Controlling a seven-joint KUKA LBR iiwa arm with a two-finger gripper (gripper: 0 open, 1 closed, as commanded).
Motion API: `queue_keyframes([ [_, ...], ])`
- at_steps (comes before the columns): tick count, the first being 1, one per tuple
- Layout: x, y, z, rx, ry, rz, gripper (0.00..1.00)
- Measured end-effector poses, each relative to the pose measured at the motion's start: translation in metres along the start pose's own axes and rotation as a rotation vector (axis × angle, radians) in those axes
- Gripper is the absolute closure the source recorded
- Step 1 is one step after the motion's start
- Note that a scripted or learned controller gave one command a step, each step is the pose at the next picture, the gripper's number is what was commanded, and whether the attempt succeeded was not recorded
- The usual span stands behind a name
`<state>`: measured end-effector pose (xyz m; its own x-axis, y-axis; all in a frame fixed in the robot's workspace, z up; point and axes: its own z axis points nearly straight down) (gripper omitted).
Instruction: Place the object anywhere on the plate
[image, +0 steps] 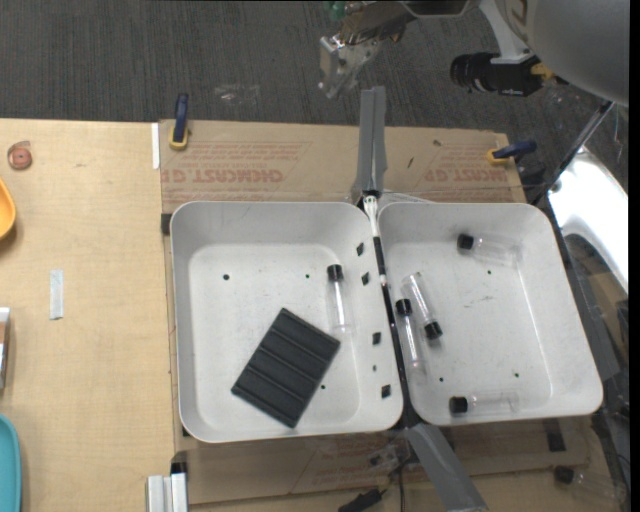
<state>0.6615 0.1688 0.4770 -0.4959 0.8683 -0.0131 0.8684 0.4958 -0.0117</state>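
The tool (343, 55) hangs beyond the far edge of both bins, above the dark floor; it is too blurred to tell whether it is wide or narrow. Well nearer the camera than the tool, a clear black-capped tube (337, 296) lies in the left bin (181, 300), just beside the black ribbed plate (288, 366) but not on it. Four similar tubes (425, 311) lie in the right bin (562, 300). A round, slick tube could squirt from a pinch, or roll off the plate's ridges when released.
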Motion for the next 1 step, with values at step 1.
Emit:
queue_keyframes([
  [1, -0.1092, -0.1192, 0.0387, -0.01, 0.011, -0.043, 1.0],
])
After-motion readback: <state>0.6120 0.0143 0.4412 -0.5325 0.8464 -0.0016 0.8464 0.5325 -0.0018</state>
